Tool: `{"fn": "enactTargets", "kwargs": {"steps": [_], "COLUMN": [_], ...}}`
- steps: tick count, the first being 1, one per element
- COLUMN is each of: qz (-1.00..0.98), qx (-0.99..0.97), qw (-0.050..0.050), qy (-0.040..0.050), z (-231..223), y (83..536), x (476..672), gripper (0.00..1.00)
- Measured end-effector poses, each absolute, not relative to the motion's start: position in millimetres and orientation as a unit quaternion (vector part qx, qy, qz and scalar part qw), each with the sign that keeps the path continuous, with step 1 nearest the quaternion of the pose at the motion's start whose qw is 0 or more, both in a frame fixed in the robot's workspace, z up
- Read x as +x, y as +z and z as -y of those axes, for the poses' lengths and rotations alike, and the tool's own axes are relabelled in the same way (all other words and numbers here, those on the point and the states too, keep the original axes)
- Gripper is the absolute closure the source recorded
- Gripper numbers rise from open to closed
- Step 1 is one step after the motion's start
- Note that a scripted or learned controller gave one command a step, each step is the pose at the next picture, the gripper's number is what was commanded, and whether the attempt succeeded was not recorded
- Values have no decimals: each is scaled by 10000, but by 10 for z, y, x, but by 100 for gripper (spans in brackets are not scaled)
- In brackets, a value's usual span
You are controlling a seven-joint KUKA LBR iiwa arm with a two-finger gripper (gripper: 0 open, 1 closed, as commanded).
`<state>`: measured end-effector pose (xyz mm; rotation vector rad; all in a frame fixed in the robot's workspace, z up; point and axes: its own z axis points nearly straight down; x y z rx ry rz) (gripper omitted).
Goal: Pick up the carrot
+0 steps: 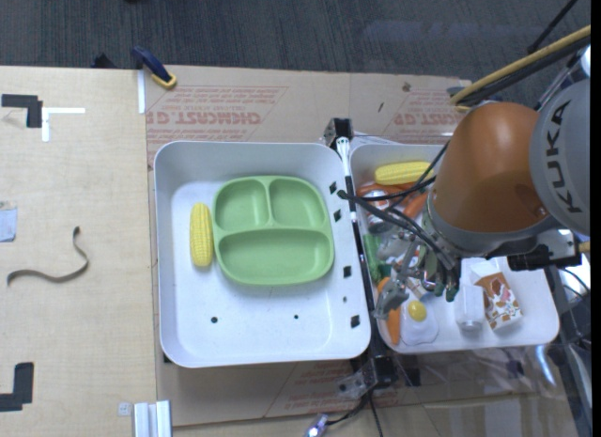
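Observation:
An orange shape that I take for the carrot (389, 322) lies along the left wall of the right bin (526, 336), near its front corner, and is partly covered by the gripper and its cables. My gripper (414, 280) hangs low over the left half of that bin, just above and to the right of the orange shape. The wrist and a tangle of cables hide most of it. Nothing is clearly seen held.
The right bin also holds a yellow item (402, 173) at the back, another orange piece (406, 206) under the arm, something green (371, 252), a small yellow object (416, 311) and a small carton (499, 302). In the left bin (188, 332), a green divided plate (273, 230) and a corn cob (200, 234).

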<state>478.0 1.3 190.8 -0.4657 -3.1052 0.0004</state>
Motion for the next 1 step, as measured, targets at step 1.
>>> {"fn": "enactTargets", "kwargs": {"steps": [1], "qz": [9701], "qx": [-2425], "qw": [-4], "qy": [6], "z": [573], "y": [1913], "x": [4780], "gripper": [0]}}
